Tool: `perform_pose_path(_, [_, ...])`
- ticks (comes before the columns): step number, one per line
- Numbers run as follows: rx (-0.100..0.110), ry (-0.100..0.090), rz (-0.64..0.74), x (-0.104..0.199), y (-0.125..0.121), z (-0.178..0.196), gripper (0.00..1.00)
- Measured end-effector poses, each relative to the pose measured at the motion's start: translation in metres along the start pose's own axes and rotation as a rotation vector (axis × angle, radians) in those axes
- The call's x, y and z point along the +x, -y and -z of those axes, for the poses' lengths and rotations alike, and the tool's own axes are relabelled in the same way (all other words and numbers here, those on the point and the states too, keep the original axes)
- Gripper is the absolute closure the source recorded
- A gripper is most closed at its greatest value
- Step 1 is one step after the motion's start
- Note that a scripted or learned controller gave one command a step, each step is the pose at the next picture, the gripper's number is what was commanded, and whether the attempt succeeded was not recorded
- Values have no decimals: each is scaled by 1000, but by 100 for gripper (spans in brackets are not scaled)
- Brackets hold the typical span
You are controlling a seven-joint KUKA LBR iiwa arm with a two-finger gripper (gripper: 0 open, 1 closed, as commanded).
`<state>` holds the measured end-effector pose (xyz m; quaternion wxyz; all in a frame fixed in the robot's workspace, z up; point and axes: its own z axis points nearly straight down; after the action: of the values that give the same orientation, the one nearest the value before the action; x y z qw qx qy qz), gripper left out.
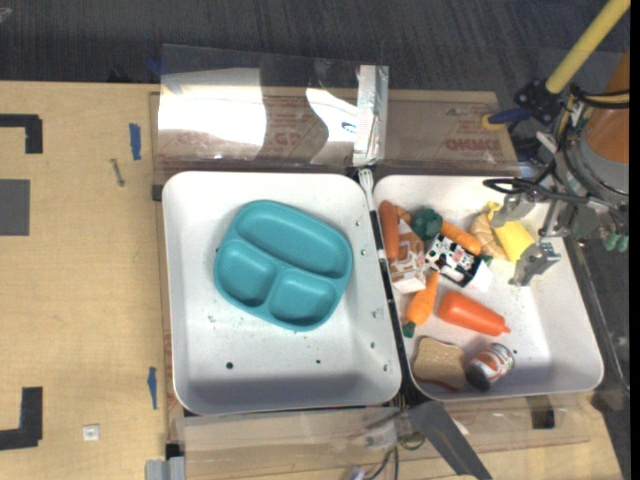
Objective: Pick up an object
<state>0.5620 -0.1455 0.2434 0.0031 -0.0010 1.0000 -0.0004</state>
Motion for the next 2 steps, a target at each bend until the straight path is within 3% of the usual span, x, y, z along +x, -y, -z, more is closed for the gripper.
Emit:
perform_pose_path(1, [8, 31, 116, 19, 9, -126, 0])
perform_pose_path(2, [2, 8, 46, 40, -19, -154, 0])
